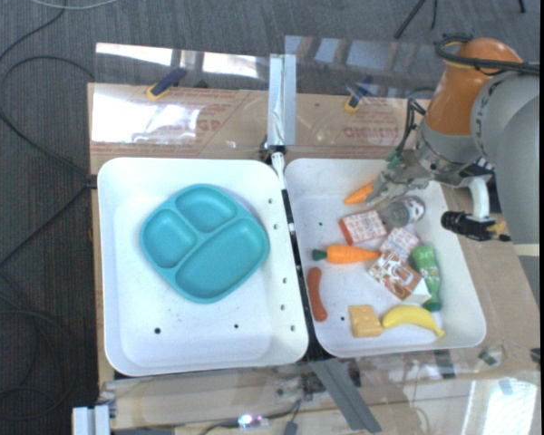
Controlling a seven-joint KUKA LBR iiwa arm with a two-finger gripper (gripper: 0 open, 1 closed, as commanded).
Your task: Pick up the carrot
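Two carrots lie in the right bin (pixel 471 329): a small carrot (pixel 359 192) touching the gripper (pixel 387 181), whose opening cannot be told, and a larger carrot (pixel 349 255) nearer the bin's middle.

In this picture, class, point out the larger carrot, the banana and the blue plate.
larger carrot (pixel 352 255): camera view, middle of its orange body.
banana (pixel 412 318): camera view, middle of its curve.
blue plate (pixel 219 259): camera view, floor of its largest compartment.

Teal divided plate (pixel 206 241) in left bin (pixel 118 333); banana (pixel 412 319), cheese wedge (pixel 365 321), sausage (pixel 316 294) in right bin (pixel 322 175).
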